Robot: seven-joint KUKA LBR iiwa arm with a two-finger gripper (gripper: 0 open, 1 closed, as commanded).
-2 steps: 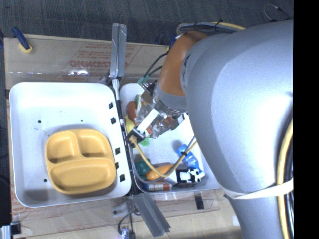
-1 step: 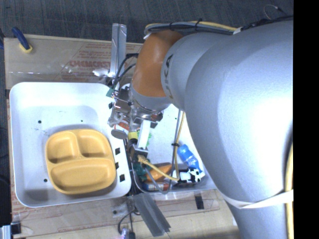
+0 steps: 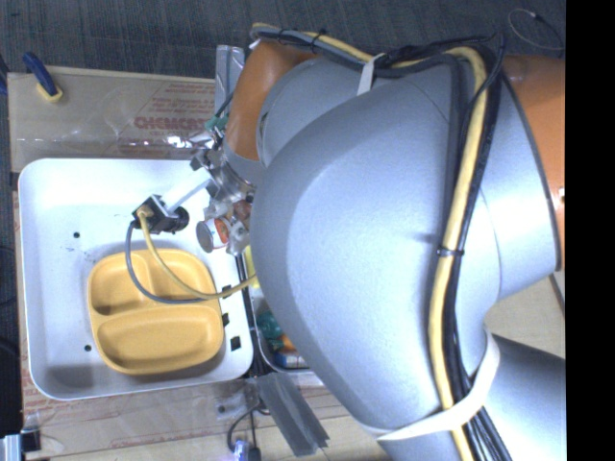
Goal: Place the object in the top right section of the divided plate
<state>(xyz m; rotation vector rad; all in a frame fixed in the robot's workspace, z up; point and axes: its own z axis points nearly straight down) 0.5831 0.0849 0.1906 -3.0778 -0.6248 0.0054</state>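
A yellow divided plate [image 3: 144,339] lies in the lower half of the left white bin [image 3: 58,200]. It has one wide section at the front and two smaller ones behind. My gripper [image 3: 221,221] hangs just past the plate's upper right corner, over the bin's right side, largely hidden under the bulky grey arm [image 3: 384,238]. A small silver and reddish thing [image 3: 217,231] shows at the gripper, too cramped to make out. All plate sections that show hold nothing.
The arm covers nearly all of the right bin; a sliver of green and mixed items [image 3: 272,332] peeks out beneath it. A brown board under clear plastic [image 3: 125,113] lies behind the left bin, with a blue clip [image 3: 42,75] at its far left corner.
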